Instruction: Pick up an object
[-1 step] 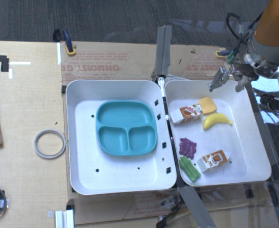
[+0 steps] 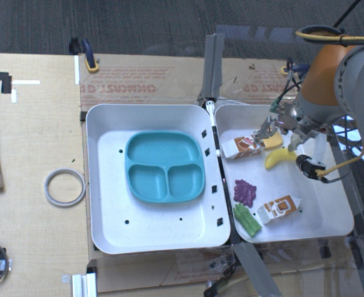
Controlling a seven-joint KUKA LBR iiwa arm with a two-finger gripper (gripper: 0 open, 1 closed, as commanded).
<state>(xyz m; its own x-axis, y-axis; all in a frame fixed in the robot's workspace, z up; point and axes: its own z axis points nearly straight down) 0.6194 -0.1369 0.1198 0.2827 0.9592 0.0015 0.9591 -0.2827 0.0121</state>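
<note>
My gripper (image 2: 277, 135) hangs low over the back of the right bin (image 2: 330, 184), open. A pale yellow block (image 2: 272, 143) lies just below it, between the spread fingers, resting on the bin floor. A yellow banana (image 2: 280, 158) lies right in front of the block. A small white and orange carton (image 2: 247, 146) lies to the block's left. Nearer the front are a purple grape bunch (image 2: 244, 192), a green vegetable (image 2: 247, 220) and a second carton (image 2: 279, 208).
The left bin (image 2: 101, 184) holds a teal divided plate (image 2: 165, 166). A grey ring (image 2: 65, 187) lies on the bench to the left. The grey divider post (image 2: 212, 67) rises between the bins at the back. Cables (image 2: 321, 169) trail beside the wrist.
</note>
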